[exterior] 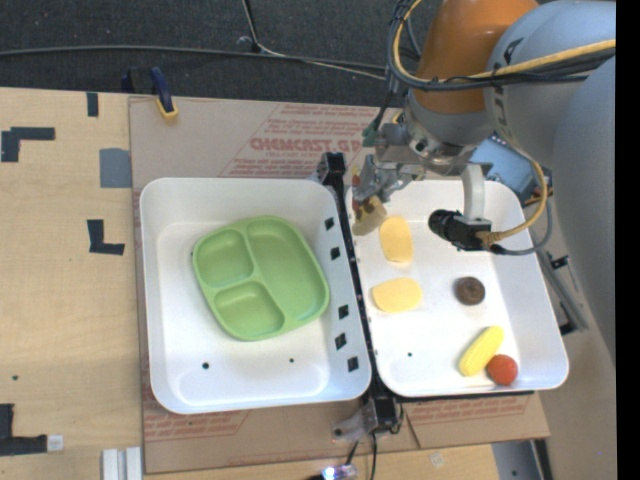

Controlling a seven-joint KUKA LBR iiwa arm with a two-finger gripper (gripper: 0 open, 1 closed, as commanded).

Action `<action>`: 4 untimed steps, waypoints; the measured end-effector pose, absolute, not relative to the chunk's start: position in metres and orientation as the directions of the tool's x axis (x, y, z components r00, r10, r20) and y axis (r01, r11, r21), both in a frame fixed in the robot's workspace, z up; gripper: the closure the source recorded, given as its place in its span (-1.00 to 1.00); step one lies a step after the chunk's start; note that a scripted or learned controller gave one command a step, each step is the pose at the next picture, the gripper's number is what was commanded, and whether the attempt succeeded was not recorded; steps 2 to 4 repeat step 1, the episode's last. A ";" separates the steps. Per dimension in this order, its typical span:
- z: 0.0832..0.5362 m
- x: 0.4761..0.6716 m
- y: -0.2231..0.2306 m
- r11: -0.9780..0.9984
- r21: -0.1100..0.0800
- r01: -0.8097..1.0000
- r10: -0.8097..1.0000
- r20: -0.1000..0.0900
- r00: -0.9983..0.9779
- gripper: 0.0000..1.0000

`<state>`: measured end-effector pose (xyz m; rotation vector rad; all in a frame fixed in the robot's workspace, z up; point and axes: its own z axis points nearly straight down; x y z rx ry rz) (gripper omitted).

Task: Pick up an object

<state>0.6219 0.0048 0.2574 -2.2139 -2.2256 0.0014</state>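
Small foods [397, 295] in right bin [530, 363]

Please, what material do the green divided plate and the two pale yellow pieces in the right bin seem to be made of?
The green divided plate looks like molded plastic: uniform color, smooth rounded compartment ridges, a soft semi-matte sheen. The two pale yellow pieces look matte and soft-edged, perhaps foam or rubbery plastic toy food; this view cannot settle it.

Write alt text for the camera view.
The gripper hangs over the right bin beside a yellow piece; that bin also holds another yellow piece, corn, a brown ball and a red ball. The left bin holds a green divided plate.
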 end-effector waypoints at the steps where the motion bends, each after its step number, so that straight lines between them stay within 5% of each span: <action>1: 0.253 0.611 0.064 0.007 -0.003 1.000 1.000 0.001 -0.007 1.00; 4: 0.253 0.611 0.064 0.007 -0.003 1.000 1.000 0.001 -0.007 1.00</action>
